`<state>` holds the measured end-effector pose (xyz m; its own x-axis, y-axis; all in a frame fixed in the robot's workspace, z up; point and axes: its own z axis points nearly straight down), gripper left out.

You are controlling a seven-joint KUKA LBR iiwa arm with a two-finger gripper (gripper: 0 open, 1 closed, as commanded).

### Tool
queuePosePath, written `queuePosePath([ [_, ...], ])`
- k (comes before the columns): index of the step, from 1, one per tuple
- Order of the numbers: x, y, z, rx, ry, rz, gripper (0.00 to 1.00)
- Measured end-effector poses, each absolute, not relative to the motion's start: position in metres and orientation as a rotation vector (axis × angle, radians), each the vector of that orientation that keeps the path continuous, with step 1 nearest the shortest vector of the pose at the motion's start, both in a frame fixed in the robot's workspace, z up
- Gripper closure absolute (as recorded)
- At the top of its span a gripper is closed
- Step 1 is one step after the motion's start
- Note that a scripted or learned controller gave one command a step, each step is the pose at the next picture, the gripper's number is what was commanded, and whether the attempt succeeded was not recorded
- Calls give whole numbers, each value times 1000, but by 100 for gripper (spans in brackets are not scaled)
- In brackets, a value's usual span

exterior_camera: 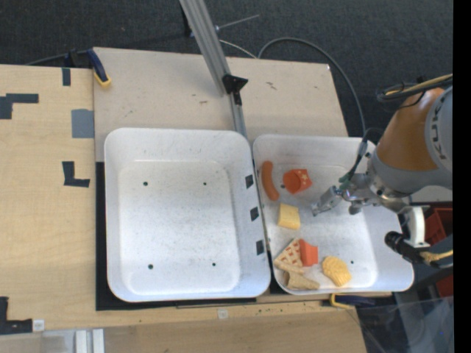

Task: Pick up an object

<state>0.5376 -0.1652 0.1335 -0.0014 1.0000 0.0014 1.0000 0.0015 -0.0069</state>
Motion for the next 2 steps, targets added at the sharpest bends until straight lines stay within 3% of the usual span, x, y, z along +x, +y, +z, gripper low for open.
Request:
queuePosePath([
  [1, 538, -165, 88, -2221, -2223, 3, 0],
  [2, 538, -164, 99, -2219, -2223, 1, 100],
])
